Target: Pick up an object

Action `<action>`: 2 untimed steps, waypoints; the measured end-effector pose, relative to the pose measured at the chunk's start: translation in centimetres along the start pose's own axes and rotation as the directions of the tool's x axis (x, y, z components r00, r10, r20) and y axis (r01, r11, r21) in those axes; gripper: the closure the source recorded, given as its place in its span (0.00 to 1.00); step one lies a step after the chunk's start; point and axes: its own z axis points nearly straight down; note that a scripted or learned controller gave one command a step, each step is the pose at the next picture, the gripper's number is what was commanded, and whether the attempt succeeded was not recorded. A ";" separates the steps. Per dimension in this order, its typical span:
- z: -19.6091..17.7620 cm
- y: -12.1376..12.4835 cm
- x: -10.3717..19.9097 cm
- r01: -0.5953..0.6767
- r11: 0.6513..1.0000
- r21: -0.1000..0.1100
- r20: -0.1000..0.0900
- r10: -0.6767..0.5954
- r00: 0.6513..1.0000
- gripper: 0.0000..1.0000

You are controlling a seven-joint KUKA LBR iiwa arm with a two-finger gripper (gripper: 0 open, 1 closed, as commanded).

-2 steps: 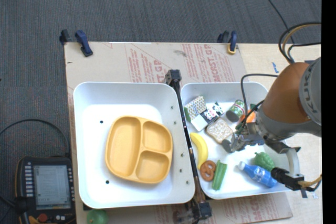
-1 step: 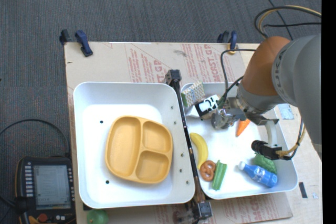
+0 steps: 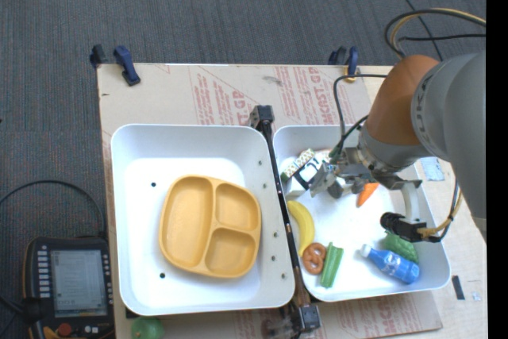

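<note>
My gripper (image 3: 324, 177) hangs low over the upper left part of the right bin (image 3: 353, 230), below the orange-banded wrist. A small black-and-white patterned box (image 3: 298, 164) lies right at its left side, and an orange carrot (image 3: 366, 193) lies just to its right. Whether either one touches the gripper is hidden by the tool. Further forward in the same bin lie a yellow banana (image 3: 302, 223), a brown pretzel (image 3: 313, 256), a green stick (image 3: 332, 265), a blue bottle (image 3: 390, 264) and a green leafy piece (image 3: 401, 245).
The left bin (image 3: 131, 171) holds a yellow divided plate (image 3: 210, 225). A raised divider (image 3: 279, 186) runs between the bins. Blue clamps (image 3: 127, 66) grip the board's far edge. A teach pendant (image 3: 67, 280) lies on the floor at lower left.
</note>
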 end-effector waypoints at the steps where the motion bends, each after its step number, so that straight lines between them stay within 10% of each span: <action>1: 3.0 1.8 1.4 -0.001 1.000 0.001 0.001 0.001 1.000 0.00; 2: 3.0 5.2 -0.7 0.002 1.000 0.004 0.000 -0.002 1.000 0.00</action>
